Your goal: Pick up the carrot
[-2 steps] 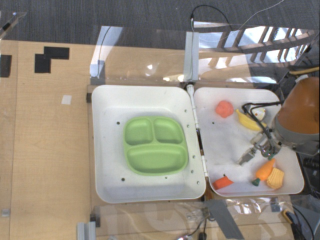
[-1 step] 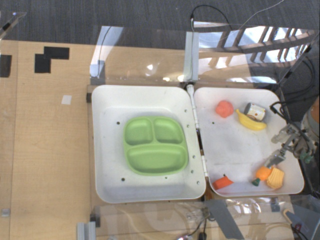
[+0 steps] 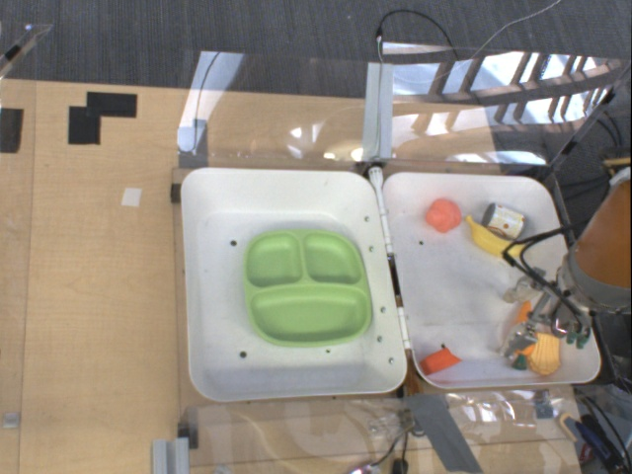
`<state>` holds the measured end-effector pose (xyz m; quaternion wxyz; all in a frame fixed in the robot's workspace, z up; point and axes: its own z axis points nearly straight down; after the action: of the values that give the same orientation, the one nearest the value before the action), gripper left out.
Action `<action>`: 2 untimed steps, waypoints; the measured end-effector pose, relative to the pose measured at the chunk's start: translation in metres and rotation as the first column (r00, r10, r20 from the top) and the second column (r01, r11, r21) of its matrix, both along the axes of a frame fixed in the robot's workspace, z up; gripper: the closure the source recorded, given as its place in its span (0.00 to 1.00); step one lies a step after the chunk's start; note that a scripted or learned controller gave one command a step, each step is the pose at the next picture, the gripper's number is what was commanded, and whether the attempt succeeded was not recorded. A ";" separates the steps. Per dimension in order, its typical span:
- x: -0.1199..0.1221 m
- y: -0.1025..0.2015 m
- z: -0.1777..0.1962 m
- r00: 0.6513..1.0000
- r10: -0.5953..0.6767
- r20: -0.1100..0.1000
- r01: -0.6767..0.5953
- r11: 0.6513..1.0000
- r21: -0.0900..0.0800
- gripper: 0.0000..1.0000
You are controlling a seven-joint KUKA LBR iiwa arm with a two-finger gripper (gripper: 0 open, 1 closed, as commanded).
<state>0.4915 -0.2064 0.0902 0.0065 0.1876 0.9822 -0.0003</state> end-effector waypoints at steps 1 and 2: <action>0.003 0.001 0.012 1.000 -0.005 0.008 0.005 1.000 0.000 1.00; 0.006 0.001 0.024 1.000 -0.009 0.016 0.009 1.000 0.000 1.00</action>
<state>0.4977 -0.2053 0.1139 0.0145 0.1919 0.9813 0.0010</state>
